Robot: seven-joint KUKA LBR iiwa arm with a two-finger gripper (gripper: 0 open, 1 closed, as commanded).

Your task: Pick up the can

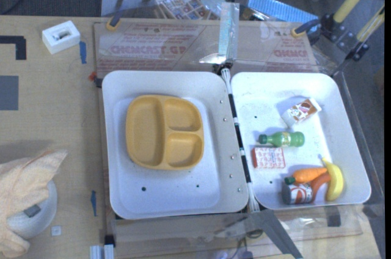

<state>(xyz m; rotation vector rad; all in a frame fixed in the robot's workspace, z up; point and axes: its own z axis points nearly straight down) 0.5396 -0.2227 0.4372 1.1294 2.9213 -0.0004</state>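
Your can [297, 193] lies on its side in the right bin [351, 129], hard against the near rim [317, 203]. A carrot [308, 175] touches it from above; a banana [333, 180] sits just beside its right end — little room there. Open floor only to its left. A red packet [269, 158], green bottle [282, 139] and carton [300, 111] sit farther back. A yellow tray [165, 131] occupies the left bin [116, 129]. Tool state: cannot tell.

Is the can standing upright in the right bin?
No, the can lies on its side near the bin's front edge, beside the carrot.
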